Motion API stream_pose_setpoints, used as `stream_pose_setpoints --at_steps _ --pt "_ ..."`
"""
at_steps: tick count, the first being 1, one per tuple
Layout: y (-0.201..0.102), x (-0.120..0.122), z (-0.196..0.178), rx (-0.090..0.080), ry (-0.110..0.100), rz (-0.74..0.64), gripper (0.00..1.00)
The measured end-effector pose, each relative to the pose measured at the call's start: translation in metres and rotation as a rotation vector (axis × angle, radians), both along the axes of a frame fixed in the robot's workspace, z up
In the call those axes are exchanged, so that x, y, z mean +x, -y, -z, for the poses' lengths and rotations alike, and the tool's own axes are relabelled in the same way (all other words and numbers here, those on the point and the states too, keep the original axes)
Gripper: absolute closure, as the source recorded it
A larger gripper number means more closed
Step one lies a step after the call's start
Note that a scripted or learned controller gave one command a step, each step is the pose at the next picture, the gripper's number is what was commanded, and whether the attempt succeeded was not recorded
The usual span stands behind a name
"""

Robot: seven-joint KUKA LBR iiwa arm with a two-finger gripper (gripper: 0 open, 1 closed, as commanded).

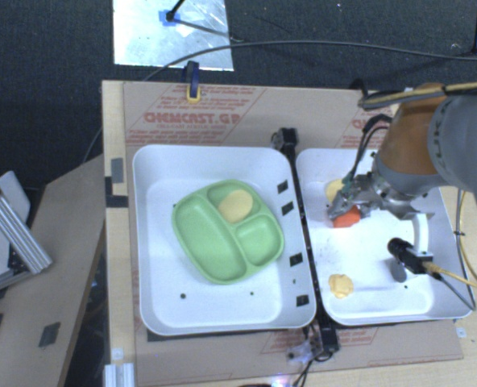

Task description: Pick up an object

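The orange-red object (347,219) lies at 10 o'clock in the right bin (440,293), directly beneath the gripper (345,204). Finger opening cannot be determined. The object appears small, light, smooth and likely slippery; grasp across its middle. The bin floor is flat, and a yellow piece (341,284) sits well apart at 7 o'clock.

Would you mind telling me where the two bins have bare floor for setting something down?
Left bin: bare strips along the walls around the green plate, widest at its near corners. Right bin: bare near strip beside the yellow piece, and its far wall. Crowded: the middle of the right bin, where the end effector sits by the orange piece.
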State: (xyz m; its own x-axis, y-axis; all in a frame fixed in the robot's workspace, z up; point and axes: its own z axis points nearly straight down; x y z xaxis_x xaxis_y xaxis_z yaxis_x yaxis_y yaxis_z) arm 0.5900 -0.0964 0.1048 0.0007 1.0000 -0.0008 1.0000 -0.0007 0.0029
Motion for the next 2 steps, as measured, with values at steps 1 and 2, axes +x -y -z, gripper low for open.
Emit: stream_pose_setpoints --at_steps 1,2 --pt "-0.007 -0.002 -0.047 0.000 0.003 -0.005 1.00" --pt "-0.004 0.002 -0.091 0.000 0.004 -0.005 1.00"
